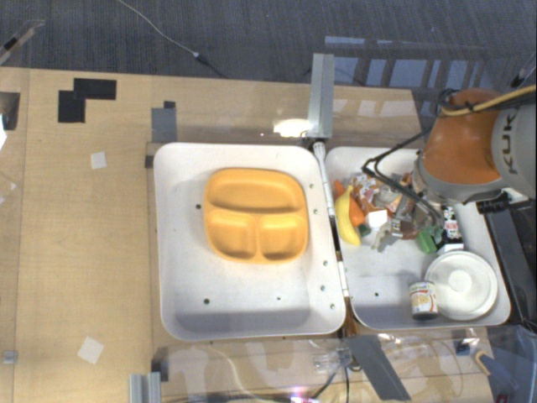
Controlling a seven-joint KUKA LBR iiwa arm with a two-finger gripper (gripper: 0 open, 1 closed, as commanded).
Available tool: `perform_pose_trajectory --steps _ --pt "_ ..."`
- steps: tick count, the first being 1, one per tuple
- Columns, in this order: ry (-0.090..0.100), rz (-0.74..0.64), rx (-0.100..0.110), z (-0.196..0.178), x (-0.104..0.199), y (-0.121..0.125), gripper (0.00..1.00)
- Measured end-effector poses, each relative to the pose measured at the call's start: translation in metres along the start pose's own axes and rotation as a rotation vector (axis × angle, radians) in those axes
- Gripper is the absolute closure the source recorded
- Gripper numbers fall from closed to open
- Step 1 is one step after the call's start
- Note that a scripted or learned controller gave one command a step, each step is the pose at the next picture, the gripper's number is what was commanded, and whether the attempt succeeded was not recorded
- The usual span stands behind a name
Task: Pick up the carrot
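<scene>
Two shallow white bins sit side by side on the wooden worktop (75, 250). Both are smooth plastic with rounded corners.

The left bin (180, 300) holds a yellow tray (254, 214). It is shiny, with soft rounded edges and three dips: one long dip at the far side and two smaller ones at the near side.

The right bin (377, 296) is crowded along its far half. A curved yellow banana (344, 218) lies close to the left wall of this bin. Just right of it, and touching it, is the carrot (358, 213), a small orange piece tucked in among other things. A green thing (428, 242) lies further right. In the near right corner is a round white bowl (460, 285), smooth and shiny. A small can (423, 300) with a colourful label stands upright, touching the bowl's left side.

The grey arm, with its big orange band (459, 145), reaches in from the right. Its gripper (388, 232) hangs low over the middle of the right bin, just right of the carrot. It is too small and dark to tell if the fingers are open or closed.
</scene>
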State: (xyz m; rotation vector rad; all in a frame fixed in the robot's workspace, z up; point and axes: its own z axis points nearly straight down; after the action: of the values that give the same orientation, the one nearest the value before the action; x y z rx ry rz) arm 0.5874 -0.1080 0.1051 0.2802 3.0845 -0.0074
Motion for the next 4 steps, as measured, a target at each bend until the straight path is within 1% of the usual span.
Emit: perform_pose_trajectory --steps 1,2,3,4 --pt "0.009 -0.138 0.004 0.003 -0.047 0.021 0.0" --pt "0.025 -0.139 -0.005 -0.087 0.011 0.028 0.0" --pt "0.028 -0.068 -0.004 -0.013 -0.033 0.015 0.0" --pt "-0.011 -0.013 -0.004 0.0 0.016 0.014 0.0"
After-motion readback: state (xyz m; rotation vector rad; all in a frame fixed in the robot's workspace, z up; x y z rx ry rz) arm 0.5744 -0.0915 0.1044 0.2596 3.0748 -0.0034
